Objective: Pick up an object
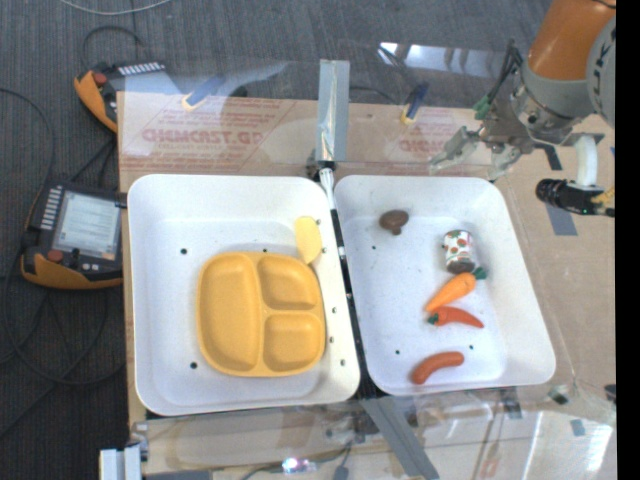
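The right bin [520, 268] holds a brown lump [394, 221], a small printed can [459, 250], an orange carrot [452, 290], a red chili pepper [461, 317] and a reddish sausage [437, 366]. My gripper [472, 162] hangs over the far rim of that bin, near its back right corner. It is open, with nothing between its spread fingers. The brown lump lies forward and to the left of it. The can is the closest item, just in front of it.
The left bin [160, 268] carries a yellow divided tray [262, 313] and a pale yellow piece [308, 238] by the dividing wall. A metal post [331, 108] stands behind the bins. A teach pendant [75, 233] lies on the floor at left.
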`<state>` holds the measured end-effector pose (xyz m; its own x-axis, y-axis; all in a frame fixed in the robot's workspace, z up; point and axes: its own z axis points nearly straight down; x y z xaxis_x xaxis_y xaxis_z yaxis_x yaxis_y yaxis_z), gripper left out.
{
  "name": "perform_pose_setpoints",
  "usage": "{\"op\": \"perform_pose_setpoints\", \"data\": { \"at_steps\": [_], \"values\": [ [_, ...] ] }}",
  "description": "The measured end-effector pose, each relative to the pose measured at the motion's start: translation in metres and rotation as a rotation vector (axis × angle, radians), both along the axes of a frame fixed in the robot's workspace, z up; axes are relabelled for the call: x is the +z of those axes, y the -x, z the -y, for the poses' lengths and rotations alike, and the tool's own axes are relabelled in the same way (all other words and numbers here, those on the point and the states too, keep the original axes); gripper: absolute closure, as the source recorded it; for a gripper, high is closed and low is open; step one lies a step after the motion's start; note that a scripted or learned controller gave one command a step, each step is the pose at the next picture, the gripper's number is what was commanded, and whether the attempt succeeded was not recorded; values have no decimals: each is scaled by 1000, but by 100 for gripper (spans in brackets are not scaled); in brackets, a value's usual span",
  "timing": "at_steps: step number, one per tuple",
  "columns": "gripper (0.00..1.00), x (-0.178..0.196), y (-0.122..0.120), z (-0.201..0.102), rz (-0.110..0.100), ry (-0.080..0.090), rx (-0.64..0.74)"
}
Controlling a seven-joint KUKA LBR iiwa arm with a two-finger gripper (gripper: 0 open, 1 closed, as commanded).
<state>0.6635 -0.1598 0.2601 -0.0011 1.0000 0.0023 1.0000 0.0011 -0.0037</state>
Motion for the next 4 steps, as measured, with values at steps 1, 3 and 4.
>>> {"op": "perform_pose_setpoints", "data": {
  "at_steps": [1,3,4],
  "values": [
    [0,-122,46,26,4,4,322],
    [100,-161,80,48,11,4,328],
    [100,-65,52,-13,3,1,365]
  ]
}}
